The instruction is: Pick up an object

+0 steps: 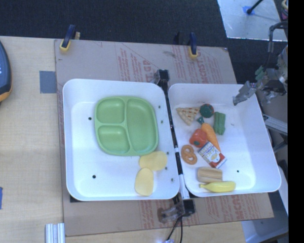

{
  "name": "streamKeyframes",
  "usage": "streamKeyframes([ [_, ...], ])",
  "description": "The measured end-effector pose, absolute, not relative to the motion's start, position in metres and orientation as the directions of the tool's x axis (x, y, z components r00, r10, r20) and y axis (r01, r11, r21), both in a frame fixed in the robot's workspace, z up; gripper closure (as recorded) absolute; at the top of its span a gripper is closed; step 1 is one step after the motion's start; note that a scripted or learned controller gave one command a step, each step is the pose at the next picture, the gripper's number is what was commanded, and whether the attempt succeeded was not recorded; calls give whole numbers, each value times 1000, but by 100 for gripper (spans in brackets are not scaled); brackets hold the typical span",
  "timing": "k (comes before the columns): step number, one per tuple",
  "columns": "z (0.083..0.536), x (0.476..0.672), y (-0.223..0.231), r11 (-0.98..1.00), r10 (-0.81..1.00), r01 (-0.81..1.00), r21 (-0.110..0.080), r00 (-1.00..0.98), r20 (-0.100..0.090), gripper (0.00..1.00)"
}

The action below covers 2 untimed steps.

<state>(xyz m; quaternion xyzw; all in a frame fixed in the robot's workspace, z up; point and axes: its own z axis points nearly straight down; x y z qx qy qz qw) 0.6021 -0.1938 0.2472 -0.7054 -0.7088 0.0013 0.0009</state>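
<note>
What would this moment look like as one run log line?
hand: over right bin's upper right rim, nothing seen held | toys clustered in right bin | green plate in left bin | pick: not begun

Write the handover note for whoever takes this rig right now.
Hand: at the right bin's upper right rim, above the bin, nothing visibly in it.
Right bin: waffle wedge, green pepper, carrot, pretzel, small carton, banana, all lying loose.
Left bin: green divided plate, two yellow pieces below it.
Done: no pick so far.
Left: descend on one object, grasp, lift.
</note>
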Motion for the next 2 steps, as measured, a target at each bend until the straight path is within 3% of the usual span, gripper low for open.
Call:
streamKeyframes([
  [1, 151, 643, -176, 8, 1000, 1000, -8, -8, 1, 0],
  [2, 89, 621, -169, 5, 1000, 1000, -8, -5, 0, 0],
])
